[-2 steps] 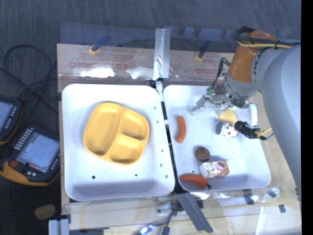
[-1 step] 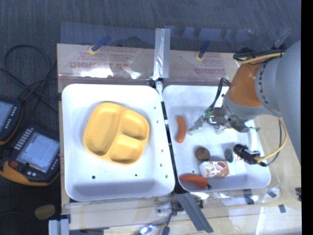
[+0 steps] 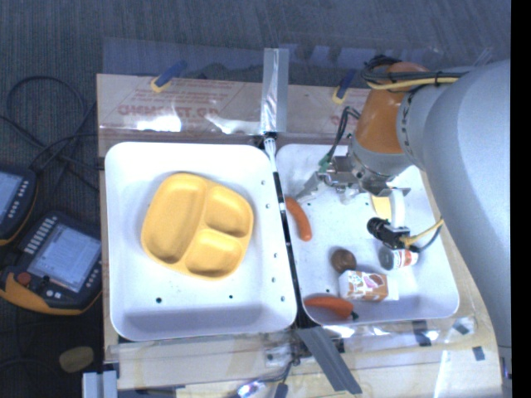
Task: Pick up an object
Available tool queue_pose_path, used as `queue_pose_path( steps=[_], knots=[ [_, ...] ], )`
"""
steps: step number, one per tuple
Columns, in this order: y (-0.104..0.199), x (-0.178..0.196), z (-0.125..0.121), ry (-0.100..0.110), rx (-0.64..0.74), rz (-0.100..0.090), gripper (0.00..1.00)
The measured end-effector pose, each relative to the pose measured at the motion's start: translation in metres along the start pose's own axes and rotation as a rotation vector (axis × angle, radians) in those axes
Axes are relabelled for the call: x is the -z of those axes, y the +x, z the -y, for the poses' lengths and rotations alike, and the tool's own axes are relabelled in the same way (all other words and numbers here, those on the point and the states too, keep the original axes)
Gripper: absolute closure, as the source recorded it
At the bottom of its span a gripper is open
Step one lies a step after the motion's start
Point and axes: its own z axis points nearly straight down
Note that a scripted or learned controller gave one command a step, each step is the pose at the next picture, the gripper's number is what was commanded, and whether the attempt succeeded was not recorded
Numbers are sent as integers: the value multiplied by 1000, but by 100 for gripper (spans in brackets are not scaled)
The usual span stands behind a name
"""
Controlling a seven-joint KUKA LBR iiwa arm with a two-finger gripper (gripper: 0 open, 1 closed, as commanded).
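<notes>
Sausage [image 3: 299, 219] lies in the right bin [image 3: 431, 301], against its left wall, long axis running up-and-down the view with a slight tilt. The gripper [image 3: 340, 177] hangs just above and right of its upper end, nothing seen between its fingers; whether they stand wide or narrow cannot be told. A second sausage [image 3: 328, 306], a carton [image 3: 365, 286] and a brown ball [image 3: 343, 260] lie lower in the bin.
</notes>
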Motion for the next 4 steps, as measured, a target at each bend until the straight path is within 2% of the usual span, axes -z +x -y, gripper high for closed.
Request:
queue_pose_path(
  steps=[1, 2, 3, 4],
  knots=[
    [-7, 1, 43, 2, -2, 0, 0],
    [-1, 2, 110, 0, -3, -2, 0],
    [-1, 12, 109, -2, -3, -3, 100],
    [50, 130, 116, 14, -1, -3, 100]
  ],
)
